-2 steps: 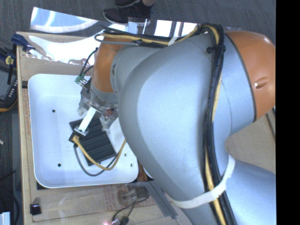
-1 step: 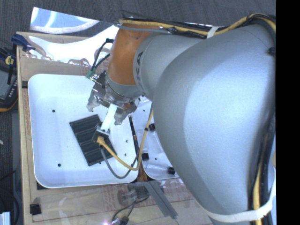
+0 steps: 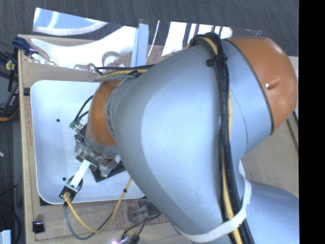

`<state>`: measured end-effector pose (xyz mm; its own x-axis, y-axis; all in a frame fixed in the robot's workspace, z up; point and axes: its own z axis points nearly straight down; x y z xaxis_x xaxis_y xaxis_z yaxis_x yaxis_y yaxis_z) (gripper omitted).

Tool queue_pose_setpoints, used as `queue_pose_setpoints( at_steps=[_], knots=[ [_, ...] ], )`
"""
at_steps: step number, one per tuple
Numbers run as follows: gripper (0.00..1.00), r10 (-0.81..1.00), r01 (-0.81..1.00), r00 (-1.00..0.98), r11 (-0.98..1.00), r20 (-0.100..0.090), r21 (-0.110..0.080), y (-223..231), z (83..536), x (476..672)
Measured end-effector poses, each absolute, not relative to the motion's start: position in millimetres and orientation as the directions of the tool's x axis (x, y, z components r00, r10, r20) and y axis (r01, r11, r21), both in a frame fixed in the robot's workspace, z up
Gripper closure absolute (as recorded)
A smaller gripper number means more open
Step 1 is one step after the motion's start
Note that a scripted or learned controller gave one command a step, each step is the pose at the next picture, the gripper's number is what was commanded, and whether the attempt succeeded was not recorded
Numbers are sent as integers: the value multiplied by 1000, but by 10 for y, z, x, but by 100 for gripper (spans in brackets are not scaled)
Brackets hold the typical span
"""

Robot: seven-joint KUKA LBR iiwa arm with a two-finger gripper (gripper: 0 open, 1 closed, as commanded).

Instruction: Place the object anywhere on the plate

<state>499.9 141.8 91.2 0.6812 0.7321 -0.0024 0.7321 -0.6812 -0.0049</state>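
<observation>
My arm (image 3: 203, 136) covers most of the view, its grey body and orange band hanging over the left white bin (image 3: 45, 136). The gripper (image 3: 94, 159) sits low over the bin's near right part, mostly hidden by the wrist. A dark flat piece (image 3: 110, 172) shows just under the wrist; I cannot tell whether it is part of the gripper or an object. A white bar (image 3: 78, 179) slants from the wrist towards the bin's front edge.
Yellow cables (image 3: 86, 225) loop over the bench in front of the bin. Two small dark specks (image 3: 58, 120) lie on the bin floor. Black and yellow tools (image 3: 7, 93) rest at the bench's left edge.
</observation>
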Motion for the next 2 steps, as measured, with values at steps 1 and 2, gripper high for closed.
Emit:
queue_pose_setpoints(
  at_steps=[1, 2],
  knots=[
    [0, 534, 534, 845, -845, -4, -1, 2160, 1037, 4742],
    [0, 480, 480, 877, -877, 1, -1, 1455, 922, 5402]
  ],
)
